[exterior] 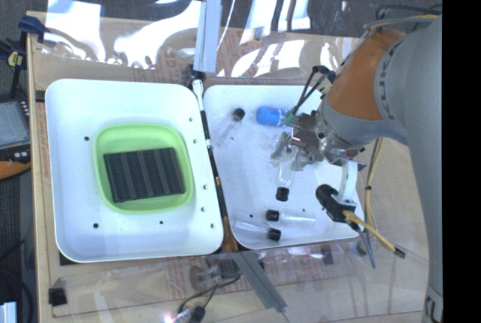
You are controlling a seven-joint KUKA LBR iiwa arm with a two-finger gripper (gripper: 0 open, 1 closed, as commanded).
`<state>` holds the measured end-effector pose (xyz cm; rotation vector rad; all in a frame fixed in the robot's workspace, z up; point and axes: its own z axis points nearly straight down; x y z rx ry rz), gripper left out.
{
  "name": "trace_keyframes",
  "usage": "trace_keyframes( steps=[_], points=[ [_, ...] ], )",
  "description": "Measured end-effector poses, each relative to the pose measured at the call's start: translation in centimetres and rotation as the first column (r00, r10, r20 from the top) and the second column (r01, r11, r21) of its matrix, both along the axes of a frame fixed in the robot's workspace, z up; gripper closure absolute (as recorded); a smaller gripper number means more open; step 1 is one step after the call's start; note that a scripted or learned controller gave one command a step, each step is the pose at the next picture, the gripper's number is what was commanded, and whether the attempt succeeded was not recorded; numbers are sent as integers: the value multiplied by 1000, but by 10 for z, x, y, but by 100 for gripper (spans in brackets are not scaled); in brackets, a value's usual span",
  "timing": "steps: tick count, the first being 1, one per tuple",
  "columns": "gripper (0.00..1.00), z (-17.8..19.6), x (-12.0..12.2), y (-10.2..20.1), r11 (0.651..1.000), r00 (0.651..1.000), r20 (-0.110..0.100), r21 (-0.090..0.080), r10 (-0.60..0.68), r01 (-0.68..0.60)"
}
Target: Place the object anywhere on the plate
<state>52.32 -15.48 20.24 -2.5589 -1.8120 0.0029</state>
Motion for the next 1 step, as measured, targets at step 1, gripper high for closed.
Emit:
trace_keyframes(
  steps=[1],
  points=[
    [0,0,0,0,1000,1000,0,0,0,0]
  ],
)
